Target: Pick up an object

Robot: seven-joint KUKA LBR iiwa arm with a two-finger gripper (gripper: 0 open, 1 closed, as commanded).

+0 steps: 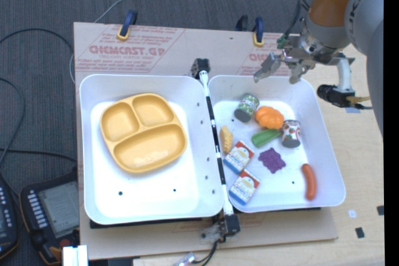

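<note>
My gripper (282, 70) hangs open above the back edge of the right bin (324, 134), its two fingers spread apart with nothing between them. Below it in the bin lie a small green-labelled can (247, 106), an orange pumpkin-like toy (270, 116), a green pod (267, 136), a red-and-white can (290, 133), a purple bunch of grapes (272, 160), a red sausage (308, 180), a yellow corn piece (225, 138) and two small cartons (238, 156) (244, 187).
The left bin (93, 196) holds a yellow divided plate (144, 132). Clamps (129, 20) (257, 31) stand on the board behind the bins. A black bar (212, 128) runs between the two bins. A handheld pendant (47, 212) lies at the lower left.
</note>
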